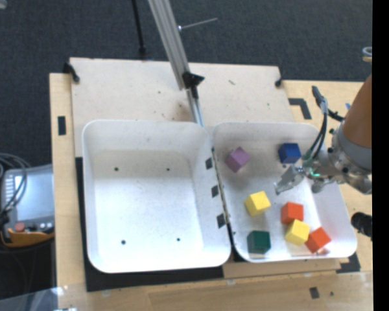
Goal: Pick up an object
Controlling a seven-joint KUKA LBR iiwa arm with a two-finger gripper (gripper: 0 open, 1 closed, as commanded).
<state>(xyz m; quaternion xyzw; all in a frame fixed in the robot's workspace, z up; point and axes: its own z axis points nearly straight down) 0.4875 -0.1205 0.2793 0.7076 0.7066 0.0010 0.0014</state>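
The right-hand bin (pixel 324 135) holds seven small blocks, all roughly cube-shaped, so none has a clear long axis; each differs from the others mainly in colour and in how it is turned. The purple block (pixel 237 158) sits toward the bin's upper left, rotated so that a corner points toward the lower edge of the view. The blue block (pixel 289 152) lies near the upper middle, its faces close to square with the bin walls. A yellow block (pixel 257 203) rests near the centre, slightly turned, and an orange block (pixel 292 212) sits just to its right, apart from it. Below that, a second yellow block (pixel 297 231) touches or nearly touches another orange block (pixel 318 239) at the lower right, both turned at an angle. The dark green block (pixel 259 241) lies near the bin's lower left corner, sitting square. The gripper (pixel 290 179) reaches in from the right, above the bin floor between the blue block and the first orange block, touching neither as far as can be seen. Whether its jaws are released or clenched cannot be told, since the metal parts blur together; no block shows between them. The left-hand bin (pixel 91 141) stands beside the other, their walls meeting along the middle of the bench (pixel 136 83).
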